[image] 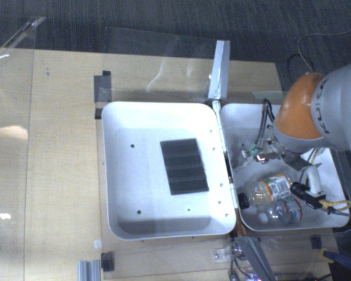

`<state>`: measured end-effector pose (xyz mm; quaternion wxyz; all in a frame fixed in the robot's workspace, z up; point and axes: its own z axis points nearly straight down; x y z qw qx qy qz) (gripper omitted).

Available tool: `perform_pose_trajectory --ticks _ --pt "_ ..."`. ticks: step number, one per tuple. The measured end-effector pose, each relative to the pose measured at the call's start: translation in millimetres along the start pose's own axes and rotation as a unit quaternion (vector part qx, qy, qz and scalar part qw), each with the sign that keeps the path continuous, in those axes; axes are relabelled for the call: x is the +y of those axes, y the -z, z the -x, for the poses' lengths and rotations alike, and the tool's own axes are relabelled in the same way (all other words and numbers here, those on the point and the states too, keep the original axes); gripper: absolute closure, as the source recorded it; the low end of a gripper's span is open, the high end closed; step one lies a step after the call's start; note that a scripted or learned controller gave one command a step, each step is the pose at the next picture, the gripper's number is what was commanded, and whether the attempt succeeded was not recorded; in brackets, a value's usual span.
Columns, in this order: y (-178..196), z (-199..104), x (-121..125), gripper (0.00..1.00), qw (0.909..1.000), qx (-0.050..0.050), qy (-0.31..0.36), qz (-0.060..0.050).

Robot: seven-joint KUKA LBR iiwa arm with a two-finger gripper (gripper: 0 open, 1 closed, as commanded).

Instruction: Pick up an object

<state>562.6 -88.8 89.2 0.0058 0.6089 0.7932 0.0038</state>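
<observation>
Camera view: the gripper (254, 154) is seen low in the right bin (243, 117), at nine o'clock from the orange band (298, 113). A clear plastic bottle (273, 193) lies at five o'clock from it. A black ribbed pad (184, 165) rests in the left bin (124, 157).

Wooden bench (52, 157); grey carpet (134, 10) behind.
</observation>
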Motion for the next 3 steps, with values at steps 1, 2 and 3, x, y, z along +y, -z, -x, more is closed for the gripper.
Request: perform_pose_trajectory --ticks 1,2,3 --pt "9.1 13.3 -64.2 0.0 0.9991 -0.004 -0.042 0.011" --pt "2.7 -11.8 -60.8 0.0 0.9998 -0.003 0.021 0.005" --pt "14.6 -13.2 -57.3 1.0 0.9997 -0.003 0.023 0.008"
